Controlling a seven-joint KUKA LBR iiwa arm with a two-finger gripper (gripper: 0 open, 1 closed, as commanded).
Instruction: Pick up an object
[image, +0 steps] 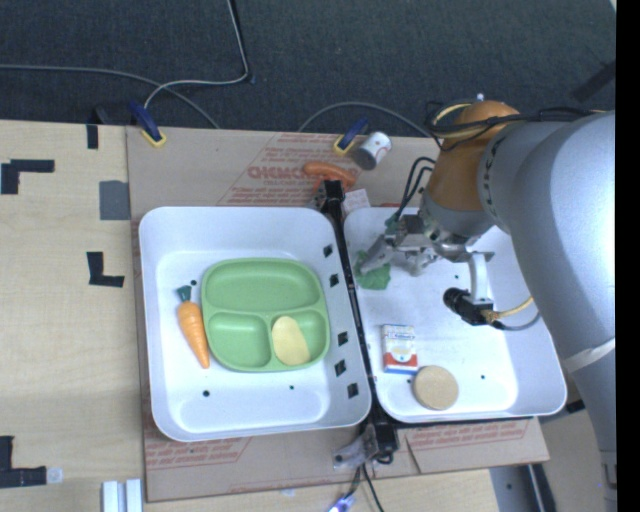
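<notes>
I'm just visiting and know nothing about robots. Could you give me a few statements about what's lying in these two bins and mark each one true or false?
1. The carrot lies in the left bin, beside the green tray. True.
2. The yellow piece sits in a compartment of the green tray. True.
3. The round tan disc lies in the left bin. False: it is in the right bin, next to the small carton.
4. The arm's gripper is over the left bin. False: it is over the right bin, by a green object.

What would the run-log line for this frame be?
hand: right bin, at green object | grasp: unclear | carrot: left bin
</notes>
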